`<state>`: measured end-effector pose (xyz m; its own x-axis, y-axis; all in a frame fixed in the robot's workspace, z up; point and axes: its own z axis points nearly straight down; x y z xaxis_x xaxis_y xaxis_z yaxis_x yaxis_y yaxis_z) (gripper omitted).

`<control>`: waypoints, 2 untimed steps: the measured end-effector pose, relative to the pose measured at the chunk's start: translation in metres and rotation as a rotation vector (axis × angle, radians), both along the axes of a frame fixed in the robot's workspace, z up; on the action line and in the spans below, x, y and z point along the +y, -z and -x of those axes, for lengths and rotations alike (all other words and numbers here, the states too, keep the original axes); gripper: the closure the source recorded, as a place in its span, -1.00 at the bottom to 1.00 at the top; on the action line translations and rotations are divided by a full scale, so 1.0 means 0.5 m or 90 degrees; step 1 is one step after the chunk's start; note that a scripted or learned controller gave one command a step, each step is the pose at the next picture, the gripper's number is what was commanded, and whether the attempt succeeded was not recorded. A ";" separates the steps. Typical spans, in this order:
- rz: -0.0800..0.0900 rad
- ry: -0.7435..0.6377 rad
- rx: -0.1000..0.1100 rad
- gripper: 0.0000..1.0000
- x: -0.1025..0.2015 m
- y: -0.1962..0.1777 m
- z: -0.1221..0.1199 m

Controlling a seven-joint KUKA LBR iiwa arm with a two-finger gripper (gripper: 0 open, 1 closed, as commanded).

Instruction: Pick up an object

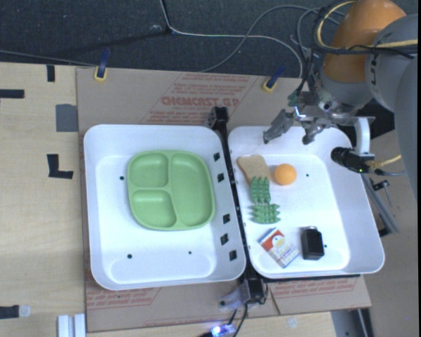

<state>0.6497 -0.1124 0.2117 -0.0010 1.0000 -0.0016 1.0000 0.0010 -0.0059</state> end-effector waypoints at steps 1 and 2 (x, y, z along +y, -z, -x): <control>0.001 0.000 -0.001 -1.00 -0.014 0.093 -0.003; 0.000 0.000 0.000 -1.00 -0.023 0.209 0.018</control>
